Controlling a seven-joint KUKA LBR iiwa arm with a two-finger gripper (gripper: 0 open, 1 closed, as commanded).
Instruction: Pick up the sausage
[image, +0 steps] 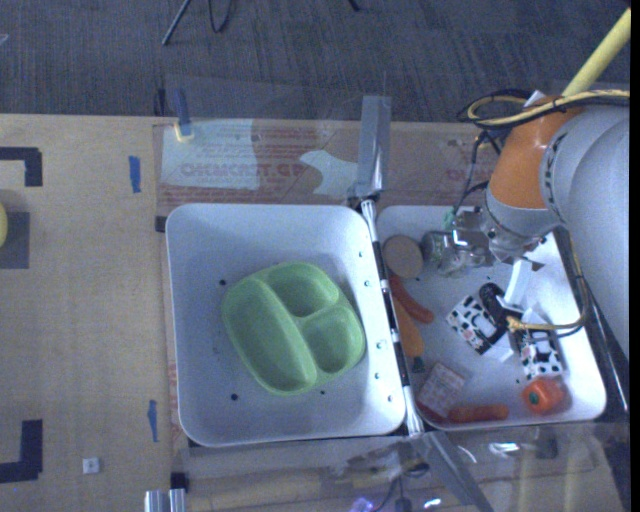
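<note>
The sausage (413, 301), a short reddish link, lies slanted near the left wall of the right bin (575, 300). The grey arm with its orange band comes in from the upper right. Its gripper (447, 250) hangs over the back of the right bin, beside a round brown disc (404, 257). The gripper is up and to the right of the sausage, apart from it. Nothing shows between its fingers.
The left bin (200, 260) holds a green divided plate (294, 326). The right bin also holds an orange carrot-like piece (412, 342), a small packet (441, 382), a reddish stick (478, 412), an orange-red fruit (543, 396) and black-and-white patterned items (478, 320).
</note>
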